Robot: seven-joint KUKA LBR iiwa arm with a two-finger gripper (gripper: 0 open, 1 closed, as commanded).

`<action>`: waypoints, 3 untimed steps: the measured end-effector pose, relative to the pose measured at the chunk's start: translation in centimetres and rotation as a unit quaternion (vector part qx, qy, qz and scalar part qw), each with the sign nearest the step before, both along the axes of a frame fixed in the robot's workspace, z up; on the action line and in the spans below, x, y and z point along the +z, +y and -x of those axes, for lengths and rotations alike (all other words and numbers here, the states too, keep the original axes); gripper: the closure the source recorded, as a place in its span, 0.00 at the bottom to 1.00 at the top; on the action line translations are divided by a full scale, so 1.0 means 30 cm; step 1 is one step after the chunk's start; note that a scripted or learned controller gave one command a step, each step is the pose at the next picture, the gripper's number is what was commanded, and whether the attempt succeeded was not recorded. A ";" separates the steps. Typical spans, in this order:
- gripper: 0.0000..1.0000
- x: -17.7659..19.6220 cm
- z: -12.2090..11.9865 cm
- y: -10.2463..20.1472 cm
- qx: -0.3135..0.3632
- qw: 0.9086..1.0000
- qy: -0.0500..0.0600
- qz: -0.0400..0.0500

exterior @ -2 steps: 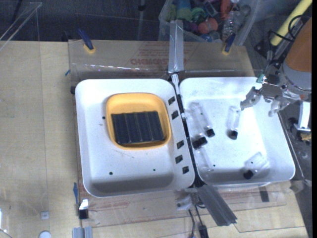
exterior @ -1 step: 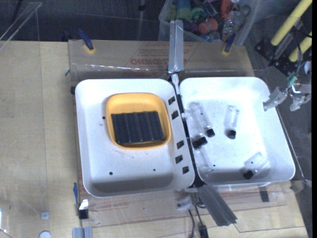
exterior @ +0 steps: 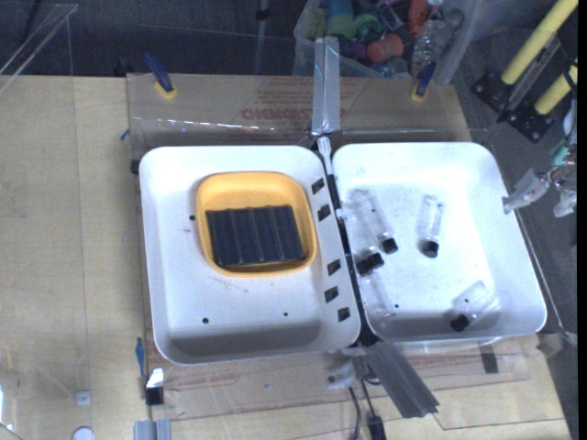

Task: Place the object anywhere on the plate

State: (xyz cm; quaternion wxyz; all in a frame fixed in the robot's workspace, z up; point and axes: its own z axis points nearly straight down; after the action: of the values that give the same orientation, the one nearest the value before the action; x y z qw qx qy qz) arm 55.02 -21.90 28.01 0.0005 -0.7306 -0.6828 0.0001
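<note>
Small silvery-grey metal gripper (exterior: 539,187) at the right edge, angular parts, pale bluish glint, details blurred

You see a yellow plate (exterior: 255,189) with a dark striped block (exterior: 255,236), and two white bins (exterior: 174,319).

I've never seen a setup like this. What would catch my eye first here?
Probably the yellow plate in the left bin, bright against the white, with a dark ribbed slab lying on it. Next, the small clear vials with black caps scattered in the right bin, and the tub of colourful toys behind the bench.
</note>
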 end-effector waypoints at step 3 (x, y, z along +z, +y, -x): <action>0.00 -0.031 0.158 -0.015 0.433 0.902 -0.001 0.000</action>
State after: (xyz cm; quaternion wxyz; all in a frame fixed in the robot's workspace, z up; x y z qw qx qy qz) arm 50.29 -22.35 27.09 -0.0005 -0.3633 -0.9317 -0.0005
